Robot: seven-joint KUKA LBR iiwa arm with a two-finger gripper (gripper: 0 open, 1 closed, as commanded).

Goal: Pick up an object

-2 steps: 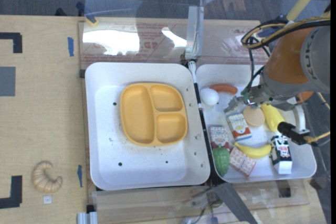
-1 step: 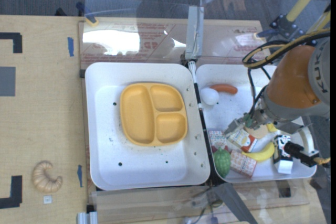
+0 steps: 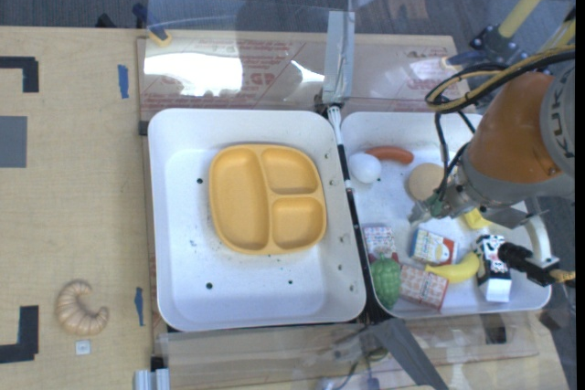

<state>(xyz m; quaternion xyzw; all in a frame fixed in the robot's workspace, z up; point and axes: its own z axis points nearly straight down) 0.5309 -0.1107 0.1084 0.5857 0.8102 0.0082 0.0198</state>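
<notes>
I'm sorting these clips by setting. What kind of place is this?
Probably a robotics lab bench: a robot arm reaches over two white bins, one holding toy food like a banana, with clear shields behind.

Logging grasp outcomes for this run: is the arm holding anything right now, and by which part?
It cannot be told: the tool is down in the right bin near the tan ball, with no item visibly gripped.

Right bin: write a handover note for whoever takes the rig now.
Tool: low over the right bin, under the arm; grip state cannot be told.
Things in that bin: white egg, sausage, tan ball, banana, green vegetable, small cartons.
Left bin: yellow divided plate.
Done: nothing visibly lifted.
Left: grasp one object and raise it.
</notes>
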